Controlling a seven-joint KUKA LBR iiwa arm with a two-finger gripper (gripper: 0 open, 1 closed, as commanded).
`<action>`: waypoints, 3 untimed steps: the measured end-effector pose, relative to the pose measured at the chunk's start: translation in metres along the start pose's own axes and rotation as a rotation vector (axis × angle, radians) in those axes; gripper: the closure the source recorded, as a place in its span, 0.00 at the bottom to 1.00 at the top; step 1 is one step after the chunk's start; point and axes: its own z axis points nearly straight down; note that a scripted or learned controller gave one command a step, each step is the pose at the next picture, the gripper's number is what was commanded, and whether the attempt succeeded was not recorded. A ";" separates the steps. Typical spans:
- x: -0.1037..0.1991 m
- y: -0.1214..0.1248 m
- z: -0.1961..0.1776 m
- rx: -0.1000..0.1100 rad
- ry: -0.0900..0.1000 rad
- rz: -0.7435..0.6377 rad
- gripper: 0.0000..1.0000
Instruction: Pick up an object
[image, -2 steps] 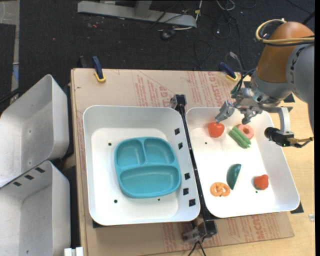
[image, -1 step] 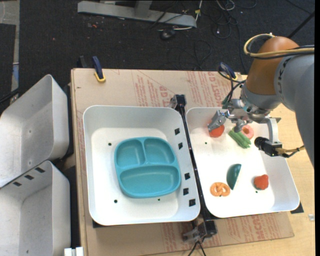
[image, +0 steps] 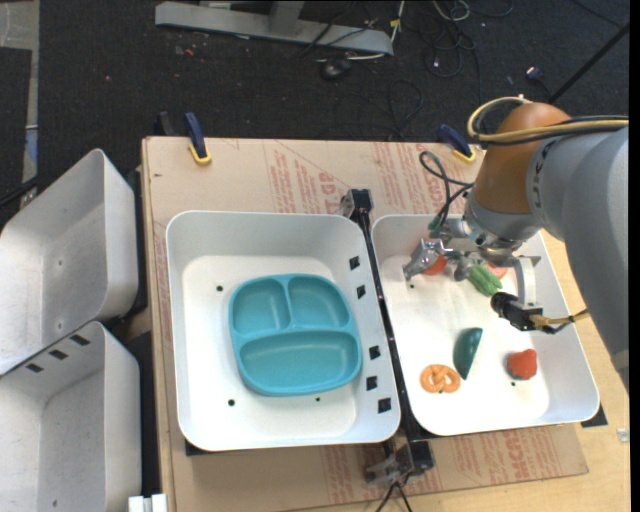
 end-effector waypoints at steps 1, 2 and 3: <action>-0.001 -0.001 -0.012 0.005 0.000 0.001 1.00; -0.002 0.004 -0.056 -0.008 -0.001 0.000 1.00; -0.010 0.004 -0.103 -0.008 -0.001 0.001 1.00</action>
